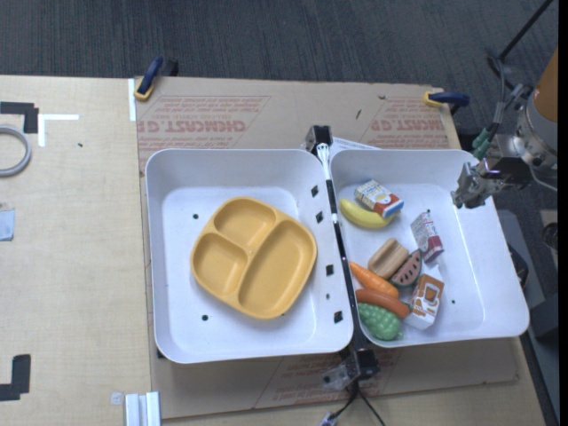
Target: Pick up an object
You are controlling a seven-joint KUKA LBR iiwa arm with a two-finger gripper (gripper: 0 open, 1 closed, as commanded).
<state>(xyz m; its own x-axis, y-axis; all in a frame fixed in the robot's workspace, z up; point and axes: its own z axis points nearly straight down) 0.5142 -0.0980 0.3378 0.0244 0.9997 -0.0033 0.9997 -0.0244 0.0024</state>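
The right bin (484, 282) holds several toy foods: a banana (362, 216), a small colourful carton (377, 197), a red and white packet (428, 236), a bread slice (388, 256), a watermelon wedge (409, 270), a carrot (374, 280), an orange juice carton (427, 299) and a green vegetable (381, 323). My gripper (469, 193) hangs over the bin's upper right corner, to the right of the pile and apart from every item. Nothing shows beneath or in it.
The left bin (169, 238) holds a yellow divided plate (255, 257). Both bins rest on a cardboard sheet (222, 118) held by blue clamps (149, 76). The arm's wrist (537, 136) stands over the right bin's far right rim.
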